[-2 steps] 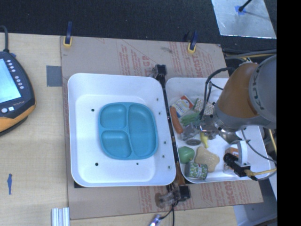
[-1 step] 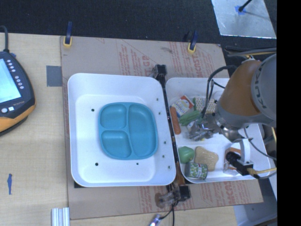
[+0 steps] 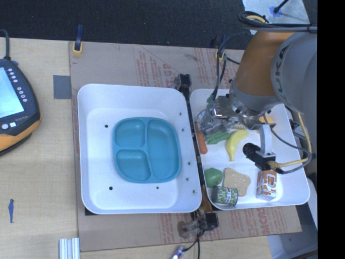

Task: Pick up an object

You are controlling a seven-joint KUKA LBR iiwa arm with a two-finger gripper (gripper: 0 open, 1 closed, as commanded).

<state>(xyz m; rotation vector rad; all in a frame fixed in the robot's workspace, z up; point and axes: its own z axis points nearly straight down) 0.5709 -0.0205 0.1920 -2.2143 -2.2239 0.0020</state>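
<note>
At the far left of the frame we see an orange-and-grey handheld pendant (image 3: pixel 15 108) lying on the tabletop (image 3: pixel 38 188). Next comes the left white bin (image 3: pixel 91 144), holding a blue three-compartment plate (image 3: pixel 146 149) at its centre. Right of the divider, the right bin (image 3: pixel 294 193) is crowded: an orange carrot (image 3: pixel 201 142) along its left wall, a green pepper (image 3: pixel 213 175) and a green can (image 3: pixel 227 196) toward the lower edge, a tan slice of bread (image 3: pixel 238 180), a yellow banana (image 3: pixel 235 142) mid-bin, and a small carton (image 3: pixel 267 185) at lower right. The arm (image 3: pixel 269 63) looms from the upper right, its hand (image 3: pixel 215 124) low over the bin's upper left corner, near a green vegetable (image 3: pixel 217 137); we cannot tell whether it is clenched or released.
</note>
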